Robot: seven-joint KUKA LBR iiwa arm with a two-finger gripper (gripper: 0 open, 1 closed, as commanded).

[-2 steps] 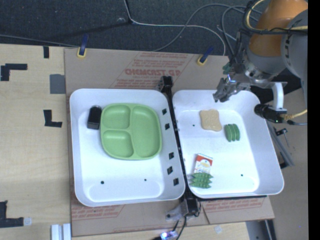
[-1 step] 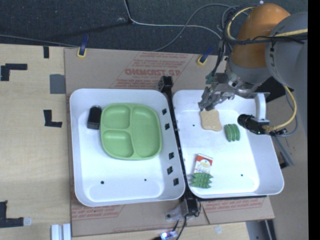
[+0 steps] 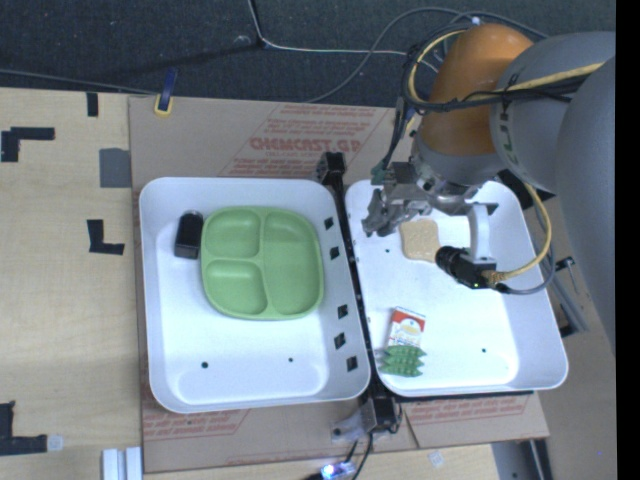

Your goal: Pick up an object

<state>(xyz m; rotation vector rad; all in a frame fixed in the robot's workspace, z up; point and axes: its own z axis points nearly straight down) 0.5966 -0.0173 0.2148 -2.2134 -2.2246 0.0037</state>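
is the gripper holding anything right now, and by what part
Nothing is visibly held. The gripper hangs over the right bin, beside the tan piece, with nothing seen between its fingers.

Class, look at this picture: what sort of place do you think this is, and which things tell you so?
Probably a robotics lab test bench. A robot arm reaches over two white bins: the left bin holds a green divided plate, and loose cables run across the background.
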